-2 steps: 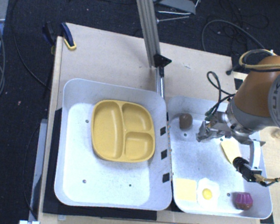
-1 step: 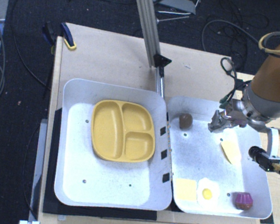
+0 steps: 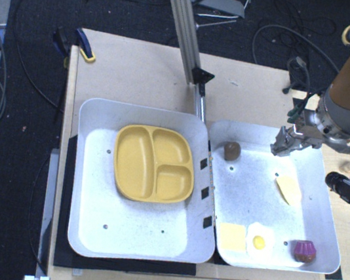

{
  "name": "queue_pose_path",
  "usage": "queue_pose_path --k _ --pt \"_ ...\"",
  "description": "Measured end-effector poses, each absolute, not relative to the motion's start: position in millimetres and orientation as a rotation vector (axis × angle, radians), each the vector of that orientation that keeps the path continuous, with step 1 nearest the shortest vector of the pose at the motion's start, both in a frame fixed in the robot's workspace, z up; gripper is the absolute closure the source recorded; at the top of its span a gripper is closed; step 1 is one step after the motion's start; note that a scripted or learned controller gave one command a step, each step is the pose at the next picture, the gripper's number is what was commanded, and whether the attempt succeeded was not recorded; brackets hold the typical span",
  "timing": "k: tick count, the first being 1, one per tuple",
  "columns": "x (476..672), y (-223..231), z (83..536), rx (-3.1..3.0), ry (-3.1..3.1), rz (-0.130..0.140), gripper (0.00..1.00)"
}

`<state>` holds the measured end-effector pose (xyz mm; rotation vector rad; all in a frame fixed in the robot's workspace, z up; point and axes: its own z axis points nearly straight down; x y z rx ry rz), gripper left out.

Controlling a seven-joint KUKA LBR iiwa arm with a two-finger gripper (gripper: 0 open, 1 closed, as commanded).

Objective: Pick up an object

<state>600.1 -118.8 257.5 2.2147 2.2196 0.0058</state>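
Gripper [image 3: 282, 146] hung over right bin [image 3: 325, 194], far edge; finger spread could not be told, nothing seen held. Below it lay yellow wedge [image 3: 288, 189]; brown lump [image 3: 231, 151] sat leftward. Yellow plate [image 3: 155, 164] occupied left bin [image 3: 89, 175].

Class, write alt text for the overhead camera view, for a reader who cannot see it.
A grey and orange robot arm's gripper hovers over the right bin, which holds a brown ball, yellow wedge, yellow square, fried egg and purple toy. The left bin holds a yellow divided plate.
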Motion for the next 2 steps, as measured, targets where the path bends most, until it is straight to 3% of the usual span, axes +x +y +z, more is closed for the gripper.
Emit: queue_pose_path --k 2 --pt "591.0 -6.9 231.6 2.215 2.232 -0.001 1.0"
